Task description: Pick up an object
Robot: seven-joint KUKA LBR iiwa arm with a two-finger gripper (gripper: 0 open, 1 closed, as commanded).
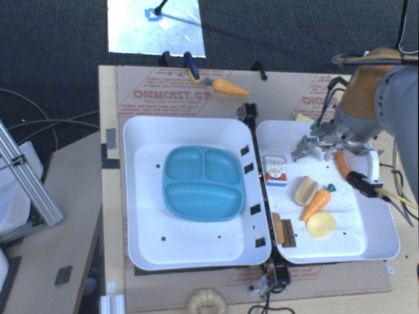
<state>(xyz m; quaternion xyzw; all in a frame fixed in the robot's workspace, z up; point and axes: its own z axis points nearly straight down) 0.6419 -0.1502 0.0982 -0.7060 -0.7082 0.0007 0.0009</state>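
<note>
**Pick not yet made: gripper low in the right bin, nothing in hand**

You have the gripper (313, 146) down near the floor of the right bin (380, 241), toward its back edge, with the arm (383, 103) reaching in from the right. Its fingers look spread, and you can see nothing between them, so count the grasp as still to do.

Your candidates all lie loose in that bin: the carton (275, 169) sits just in front of the gripper to its left, the bread roll (305, 190) and carrot (316, 203) lie side by side nearer you, the lemon (321, 224) is just past the carrot's tip, and a brown block (283, 231) rests by the divider. None is touched.

The left bin (147, 241) holds the blue plate (203, 183). Another carrot (228, 87) lies outside on the bench, behind the bins.

Left for you: close on one item, lift it clear.
</note>
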